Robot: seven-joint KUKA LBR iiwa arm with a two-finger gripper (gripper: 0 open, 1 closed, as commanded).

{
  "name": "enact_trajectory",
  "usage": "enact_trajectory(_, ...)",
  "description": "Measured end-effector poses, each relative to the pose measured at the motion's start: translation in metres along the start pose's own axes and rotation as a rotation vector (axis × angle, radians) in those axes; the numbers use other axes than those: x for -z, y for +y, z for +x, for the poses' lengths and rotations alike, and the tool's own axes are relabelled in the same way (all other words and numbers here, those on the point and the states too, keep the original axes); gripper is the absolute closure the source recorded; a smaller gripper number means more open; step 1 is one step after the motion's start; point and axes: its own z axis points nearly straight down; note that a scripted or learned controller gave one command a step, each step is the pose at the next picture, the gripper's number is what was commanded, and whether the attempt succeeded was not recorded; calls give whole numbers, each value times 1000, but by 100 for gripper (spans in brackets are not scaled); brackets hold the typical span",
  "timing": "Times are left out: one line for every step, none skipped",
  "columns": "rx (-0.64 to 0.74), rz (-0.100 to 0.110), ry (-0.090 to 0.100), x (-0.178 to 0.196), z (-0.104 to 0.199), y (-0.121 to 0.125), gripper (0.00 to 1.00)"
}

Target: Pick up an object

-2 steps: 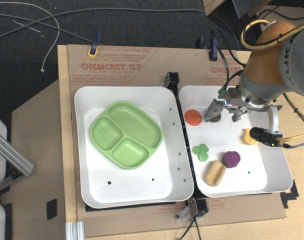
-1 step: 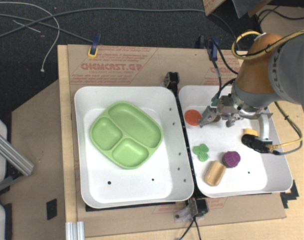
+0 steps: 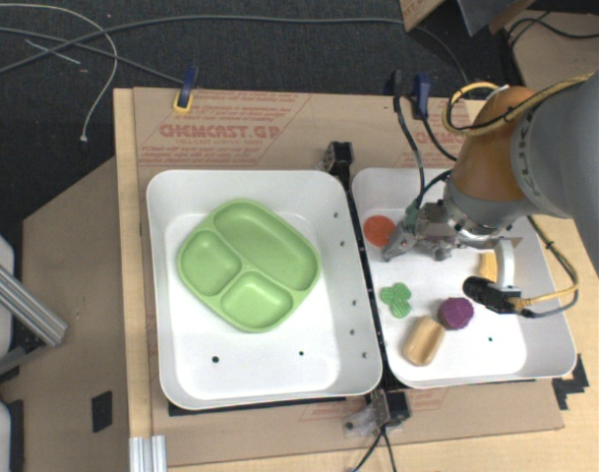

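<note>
Objects lie in the right bin (image 3: 545, 357): an orange piece (image 3: 379, 230), green clover shape (image 3: 395, 299), purple ball (image 3: 456, 312) and tan cylinder (image 3: 423, 341). The gripper (image 3: 424, 240) hangs just beside the orange piece; its grip state cannot be told. A green divided plate (image 3: 248, 264) sits in the left bin (image 3: 181, 367).

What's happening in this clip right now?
A grey and orange robot arm reaches in from the right, its end effector low over the right bin. Nothing is visibly held. An orange round piece lies just left of it; a green piece, a purple ball and a tan cylinder lie nearer the front. The left bin holds a green divided plate.
</note>
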Motion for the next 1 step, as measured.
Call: enact_trajectory(-1,-5,0,14,0,1,100)
